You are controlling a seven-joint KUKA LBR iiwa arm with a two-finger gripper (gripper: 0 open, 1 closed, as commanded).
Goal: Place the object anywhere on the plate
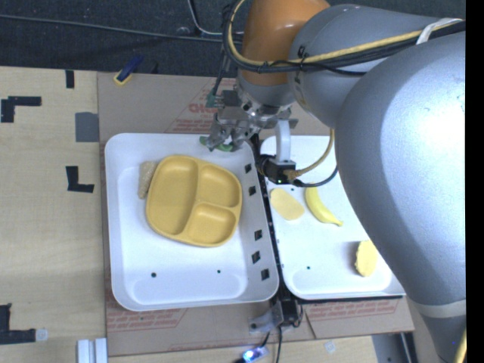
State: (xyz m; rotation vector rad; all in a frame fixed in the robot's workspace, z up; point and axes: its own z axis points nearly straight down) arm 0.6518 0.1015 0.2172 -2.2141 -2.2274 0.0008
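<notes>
Lying in the left bin (125,225), the yellow plate (193,200) has three compartments, and a tan slice (146,178) pokes out from under its left edge. Above the plate's upper right, over the bin's far rim, hangs the gripper (221,140), with something small and green at its tip; a grip cannot be confirmed. The right bin (333,278) holds a pale disc (287,203), a banana (322,206) and a yellow lump (366,258), all to the gripper's lower right.
</notes>
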